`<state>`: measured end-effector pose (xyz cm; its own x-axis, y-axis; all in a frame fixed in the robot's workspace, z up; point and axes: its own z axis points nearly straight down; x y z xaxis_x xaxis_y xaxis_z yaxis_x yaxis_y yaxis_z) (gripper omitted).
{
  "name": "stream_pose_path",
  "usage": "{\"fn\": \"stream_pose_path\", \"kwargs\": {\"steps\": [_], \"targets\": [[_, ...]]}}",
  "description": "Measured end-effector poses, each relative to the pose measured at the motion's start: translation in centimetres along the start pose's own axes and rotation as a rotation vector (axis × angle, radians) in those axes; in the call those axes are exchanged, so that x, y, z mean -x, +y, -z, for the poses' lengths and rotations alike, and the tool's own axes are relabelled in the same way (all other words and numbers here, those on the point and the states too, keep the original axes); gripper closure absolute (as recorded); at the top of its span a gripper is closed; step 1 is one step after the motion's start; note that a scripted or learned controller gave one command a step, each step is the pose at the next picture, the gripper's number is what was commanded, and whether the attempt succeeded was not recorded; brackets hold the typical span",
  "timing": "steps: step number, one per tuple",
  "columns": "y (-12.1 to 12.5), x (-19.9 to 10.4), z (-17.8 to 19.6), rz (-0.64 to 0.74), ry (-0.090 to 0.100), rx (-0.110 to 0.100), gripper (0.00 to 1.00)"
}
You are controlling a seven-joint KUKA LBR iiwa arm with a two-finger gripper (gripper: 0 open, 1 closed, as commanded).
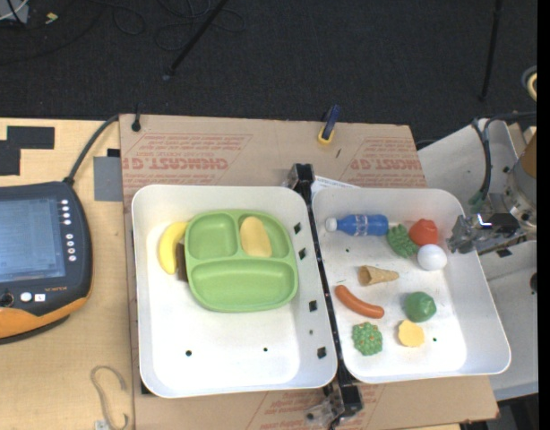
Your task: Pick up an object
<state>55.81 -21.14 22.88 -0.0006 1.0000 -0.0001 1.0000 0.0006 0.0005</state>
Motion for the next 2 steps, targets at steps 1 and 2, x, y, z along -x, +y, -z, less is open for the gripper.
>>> {"fn": "stream_pose_path", "kwargs": {"steps": [1,2], "targets": [[1.1,-6.3,0.2,0.005,0.004,-0.003,1.0],[1.3,-11.6,-0.9,0.004,0.003,-0.004,1.0]]}}
